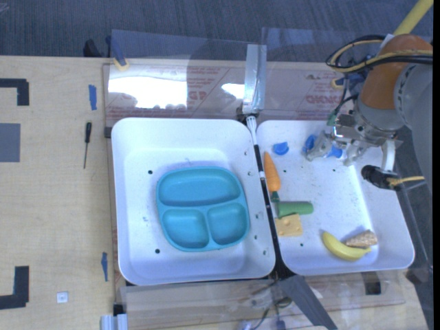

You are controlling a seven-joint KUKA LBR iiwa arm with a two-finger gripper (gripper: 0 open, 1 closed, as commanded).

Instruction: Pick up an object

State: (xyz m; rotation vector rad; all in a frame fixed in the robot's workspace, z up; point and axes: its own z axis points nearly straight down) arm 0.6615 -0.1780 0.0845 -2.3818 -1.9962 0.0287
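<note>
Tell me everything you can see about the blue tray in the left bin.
The blue tray is a light blue, rounded-corner divided plate that looks like smooth plastic. It has three compartments: one wide section across the far side and two smaller ones side by side nearer the camera. It lies flat, right side up, near the middle of the left bin, turned slightly askew. Nothing lies in it or touches it besides the bin floor.

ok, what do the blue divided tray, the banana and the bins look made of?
Divided tray: looks like moulded plastic, matte-to-satin light blue, with smooth rounded compartment walls and soft highlights.
Banana: probably a plastic or rubber toy; uniform bright yellow, smooth skin, no blemishes, though the view can't rule out real fruit.
Bins: seemingly thin formed white plastic, semi-gloss, with rounded corners and glare near the rims.
</note>
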